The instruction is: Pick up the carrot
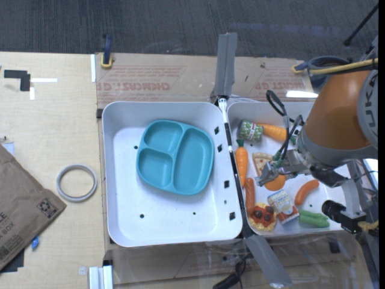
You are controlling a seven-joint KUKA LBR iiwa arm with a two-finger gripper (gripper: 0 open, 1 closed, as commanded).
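An orange carrot (241, 161) with a small green top is seen lying lengthwise along the left wall of the right bin (313, 231), green end toward the far side, tapered tip pointed toward the near side, untouched.

— What do we see past the bins?
— Dark grey carpet (150, 14) along the top, and below it our pale wood counter (42, 137).
— Anything lying on it?
— We spot a roll of tape (76, 182), a cardboard box (21, 212) at the left edge, and brown cardboard sheeting (156, 77).
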